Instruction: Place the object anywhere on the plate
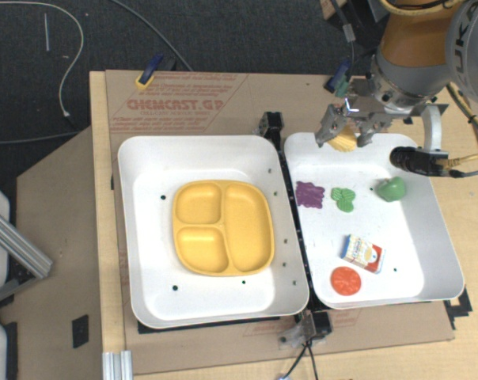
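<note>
gripper (346, 133) pinches a yellow object (345, 142) over the right bin's (429, 236) far edge; yellow plate (223, 226) lies down-left, in the left bin (144, 212).

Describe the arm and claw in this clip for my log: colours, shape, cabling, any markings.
The arm is a thick, rounded grey body with a broad orange band above the wrist and part of a dark letter on its grey shell at the view's right edge. Black cables run across the band. Below it sits a grey metal claw, with a black cylindrical part jutting out beside the wrist.
</note>
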Motion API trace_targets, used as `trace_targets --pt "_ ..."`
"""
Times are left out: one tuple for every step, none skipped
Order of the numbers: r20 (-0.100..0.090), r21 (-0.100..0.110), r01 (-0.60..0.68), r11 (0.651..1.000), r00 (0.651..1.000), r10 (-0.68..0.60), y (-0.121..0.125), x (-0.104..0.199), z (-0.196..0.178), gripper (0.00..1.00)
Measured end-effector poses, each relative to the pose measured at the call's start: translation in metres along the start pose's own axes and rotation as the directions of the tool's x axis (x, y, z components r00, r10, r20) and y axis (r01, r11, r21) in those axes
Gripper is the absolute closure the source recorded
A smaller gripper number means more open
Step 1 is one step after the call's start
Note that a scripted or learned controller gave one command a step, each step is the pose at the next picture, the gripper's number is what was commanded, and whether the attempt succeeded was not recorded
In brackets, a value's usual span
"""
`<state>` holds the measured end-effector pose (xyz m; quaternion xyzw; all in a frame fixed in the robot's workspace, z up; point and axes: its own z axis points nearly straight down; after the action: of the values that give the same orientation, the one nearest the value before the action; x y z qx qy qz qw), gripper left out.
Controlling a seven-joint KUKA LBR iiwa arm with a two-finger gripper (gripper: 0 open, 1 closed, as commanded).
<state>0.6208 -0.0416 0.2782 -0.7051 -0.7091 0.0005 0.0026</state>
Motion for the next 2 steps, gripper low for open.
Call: trace_targets --pt "0.002 -0.001 -0.002 1.0 1.0 0.002 -0.012 0.044 0.005 1.0" --pt "0.001 0.001 -0.002 1.0 1.0 0.002 -0.026 0.085 0.029 1.0"
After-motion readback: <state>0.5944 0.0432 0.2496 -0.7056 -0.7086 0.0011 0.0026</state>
